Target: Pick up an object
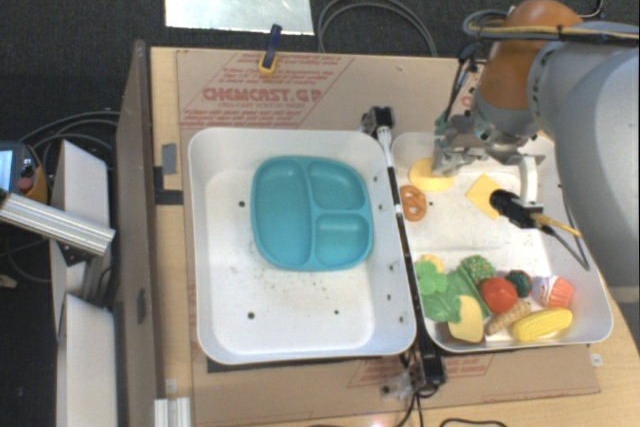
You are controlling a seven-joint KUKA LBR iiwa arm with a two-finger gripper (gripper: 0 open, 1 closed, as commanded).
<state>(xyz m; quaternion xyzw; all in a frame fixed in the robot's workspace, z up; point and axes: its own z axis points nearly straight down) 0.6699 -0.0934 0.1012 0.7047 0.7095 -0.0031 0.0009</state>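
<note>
My gripper (451, 158) hangs low over the far end of the right bin (597, 287), directly above a flat yellow round piece (429, 179) that lies on the bin floor. A yellow wedge (482, 192) lies just to the right of that piece. An orange pretzel-shaped toy (412, 203) lies near the bin's left wall. I cannot see whether anything sits between the gripper's tips.
Several toy foods crowd the near end of the right bin: green leaves (436, 281), broccoli (477, 268), a red tomato (498, 294), a yellow corn cob (541, 323). The left bin (215, 295) holds a teal divided plate (310, 213).
</note>
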